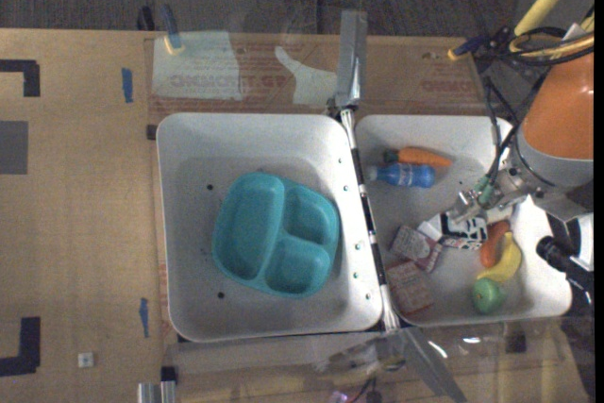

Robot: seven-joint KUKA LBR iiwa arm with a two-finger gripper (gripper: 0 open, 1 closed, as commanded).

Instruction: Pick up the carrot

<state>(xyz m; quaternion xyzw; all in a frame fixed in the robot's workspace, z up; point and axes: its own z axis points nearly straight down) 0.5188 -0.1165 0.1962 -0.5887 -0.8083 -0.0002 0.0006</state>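
Carrot [424, 157] lies at the right bin's [528, 309] far edge, touching the blue bottle [404, 175]. Gripper [469, 220] hovers mid-bin — aperture cannot be determined.

The worktop [75, 203] looks like matt, pale wood board. Both white bins [189, 146] seem smooth, dull plastic. The teal divided plate [276, 234] is smooth plastic with a soft sheen. The carrot [425, 157] looks smooth and slightly glossy, plastic-like.

I count two white bins [179, 203]; one teal divided plate [276, 233]; one carrot [425, 157]; one blue bottle [404, 175]; one banana [505, 264]; one green apple [487, 295]; two small packets [411, 243].
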